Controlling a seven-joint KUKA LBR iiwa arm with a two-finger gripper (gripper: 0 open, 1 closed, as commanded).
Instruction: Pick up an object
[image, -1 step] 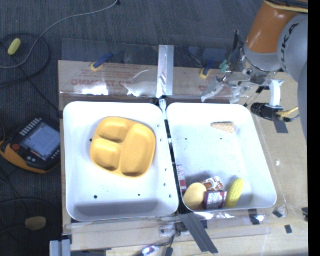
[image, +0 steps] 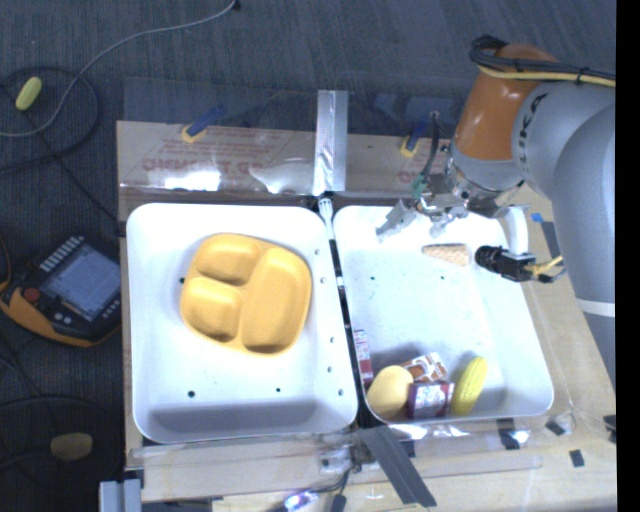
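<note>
Hovering: the hand (image: 420, 208) hangs over the far edge of the right bin (image: 520, 330), fingers spread apart with nothing between them.
Arm: grey with an orange band (image: 493, 110), entering from the right over the bin's far right corner.
Nearest thing: a flat tan wafer-like piece (image: 446, 254) just beside the hand, lying free on the bin floor.
Near corner: a yellow-orange ball (image: 390, 391), a small red and white packet (image: 430, 387) and a yellow corn cob (image: 469, 385) crowd together, touching (well apart from the hand).
Writing: the packet's print is too small to read.
Left bin (image: 150, 330): a yellow compartment tray (image: 245, 291), upside down, near its middle.
Beyond the desk: an orange and grey pendant (image: 62, 290) on the carpet at left, a yellow object (image: 28, 93) by a cable.
</note>
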